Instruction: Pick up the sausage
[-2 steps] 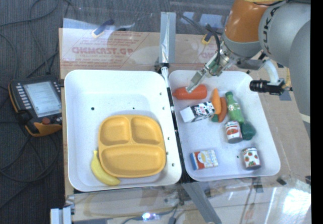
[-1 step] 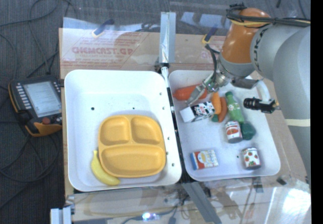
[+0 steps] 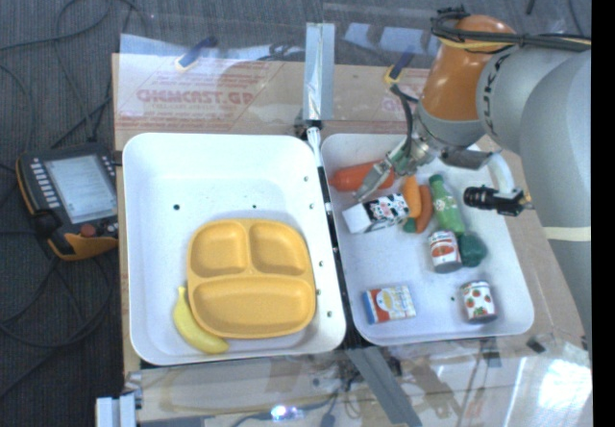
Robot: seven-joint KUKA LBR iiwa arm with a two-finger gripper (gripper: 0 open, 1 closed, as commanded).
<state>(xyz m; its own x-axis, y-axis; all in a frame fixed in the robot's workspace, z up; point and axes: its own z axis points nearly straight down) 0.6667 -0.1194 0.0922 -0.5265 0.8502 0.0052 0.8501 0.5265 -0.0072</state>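
Gripper [image 3: 381, 177] low at the right bin's [image 3: 500, 324] ten o'clock corner, fingertips on the sausage's [image 3: 352, 175] right end; whether it's pinched, I can't tell. Sausage lies flat, long axis roughly nine-to-three, left end pointing toward the bin divider. Step: the grasp itself. Next: confirm a firm pinch, then lift straight up, clear of the milk carton [image 3: 384, 212] at five o'clock.

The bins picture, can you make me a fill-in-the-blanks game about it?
1. The yellow tray lies in the ____ bin.
2. The banana touches the tray's ____ corner.
3. The gripper hovers over the ____ bin, by the red sausage.
4. The tray has ____ compartments.

Missing words: left; lower-left; right; three
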